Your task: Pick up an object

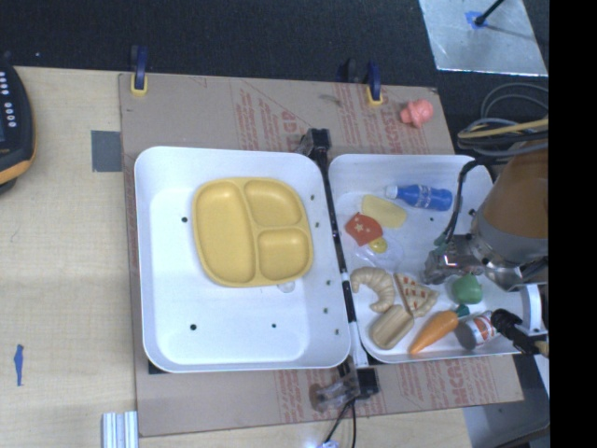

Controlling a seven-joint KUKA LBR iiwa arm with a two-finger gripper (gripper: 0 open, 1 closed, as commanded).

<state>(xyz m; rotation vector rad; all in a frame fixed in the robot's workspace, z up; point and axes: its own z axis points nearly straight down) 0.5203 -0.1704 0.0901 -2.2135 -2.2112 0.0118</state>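
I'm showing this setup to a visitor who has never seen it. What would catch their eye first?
Probably the yellow divided plate, lying alone in the left bin. Next, the cluttered right bin: a croissant, an orange carrot, a blue bottle and a red toy among other toy food. The gripper hangs over that bin's right side, and a pink toy sits outside on the cardboard behind it.

Grey arm [504,264] with broad orange band [518,199], black cable [459,199], small metallic hand [446,261].
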